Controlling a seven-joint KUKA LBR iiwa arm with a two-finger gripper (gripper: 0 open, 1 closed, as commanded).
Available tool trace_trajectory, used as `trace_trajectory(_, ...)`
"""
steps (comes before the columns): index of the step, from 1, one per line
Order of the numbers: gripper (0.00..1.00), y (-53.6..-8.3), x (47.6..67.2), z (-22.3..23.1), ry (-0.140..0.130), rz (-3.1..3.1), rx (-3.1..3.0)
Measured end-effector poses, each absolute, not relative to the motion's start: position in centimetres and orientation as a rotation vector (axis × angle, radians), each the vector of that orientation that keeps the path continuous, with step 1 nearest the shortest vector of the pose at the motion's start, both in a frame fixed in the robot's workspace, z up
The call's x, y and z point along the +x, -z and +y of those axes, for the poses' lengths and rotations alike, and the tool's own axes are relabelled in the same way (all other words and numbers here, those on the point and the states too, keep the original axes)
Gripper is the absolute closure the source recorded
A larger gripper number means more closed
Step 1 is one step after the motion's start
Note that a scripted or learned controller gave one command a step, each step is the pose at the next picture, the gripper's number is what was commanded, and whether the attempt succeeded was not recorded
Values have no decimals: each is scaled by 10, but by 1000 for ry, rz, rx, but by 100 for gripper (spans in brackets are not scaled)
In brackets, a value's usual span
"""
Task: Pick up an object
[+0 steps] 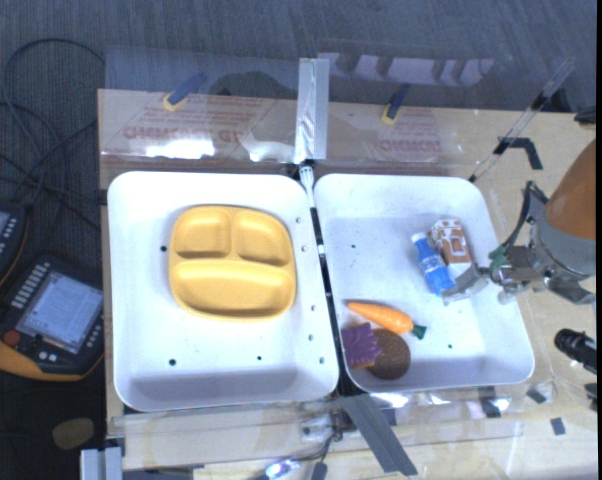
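Note:
In the right bin [381, 203] lie a blue bottle-shaped toy [433, 265], a small brown and white house-shaped toy [451, 241] touching it, an orange carrot [381, 316] with a green tip, a purple piece [359, 345] and a brown round piece [389, 354]. My gripper [484, 277] reaches in over the bin's right wall, just right of the blue toy and low beside it. Nothing shows between its tips. The grey arm with its orange band [581, 203] stands at the right edge.
The left bin [141, 348] holds a yellow divided plate [232, 261]. The purple and brown pieces sit tight against the right bin's front-left corner. Cables and a teach pendant [46, 313] lie on the floor to the left.

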State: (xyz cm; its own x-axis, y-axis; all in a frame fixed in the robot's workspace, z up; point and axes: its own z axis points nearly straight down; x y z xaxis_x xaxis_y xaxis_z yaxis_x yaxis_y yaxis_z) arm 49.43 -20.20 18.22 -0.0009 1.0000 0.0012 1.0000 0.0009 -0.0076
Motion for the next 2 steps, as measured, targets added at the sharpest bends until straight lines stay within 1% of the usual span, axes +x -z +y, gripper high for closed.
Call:
trace_trajectory(1, 0, -109, 560, -158, -9, -2351, -2078)
trace_trajectory(2, 0, -88, 644, -162, 8, -2439, -1988)
